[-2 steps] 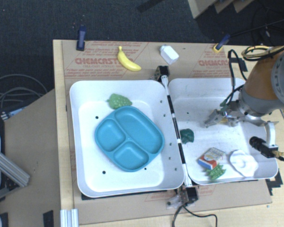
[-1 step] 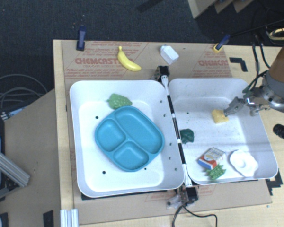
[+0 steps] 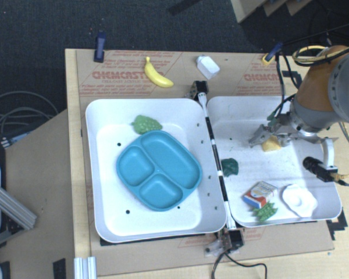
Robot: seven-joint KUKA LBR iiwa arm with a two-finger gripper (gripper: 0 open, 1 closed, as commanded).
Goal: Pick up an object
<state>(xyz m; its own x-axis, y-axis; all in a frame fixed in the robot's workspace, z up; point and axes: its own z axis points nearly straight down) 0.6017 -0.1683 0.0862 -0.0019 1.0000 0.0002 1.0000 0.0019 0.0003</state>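
Hovering low in the right-hand shallow white bin (image 3: 331, 205), the two-finger gripper (image 3: 271, 137) sits right over a small pale-yellow lump (image 3: 271, 146) near that bin's upper middle. One grey finger (image 3: 257, 137) splays out to the view's left, the other side is lost under the wrist — so the spread looks wide, but whether the claw is released or clenched on the lump cannot be told from this slant. The lump appears to touch or lie just under the fingertips; it is not clearly between them, so no hold can be claimed.

Risks, as a judgement: the lump is small and low, so the fingers could close above it or nudge it aside and come up with nothing. A tip scraping the bin floor could also skid the piece toward the wall.

Further out in the same bin: a dark green crumpled piece (image 3: 229, 167) near the divider, a small red, white and blue packet (image 3: 257, 195), a green leafy toy (image 3: 266, 211) just beside it, a round white lid-like disc (image 3: 298, 199) — all well apart from the claw, unlikely to interfere. The left bin (image 3: 99, 156) holds a blue three-compartment plastic tray (image 3: 158, 168) and a light green leafy piece (image 3: 146, 124) at its upper edge. On the cardboard beyond: a yellow toy banana (image 3: 157, 74) and a small white block (image 3: 207, 67).
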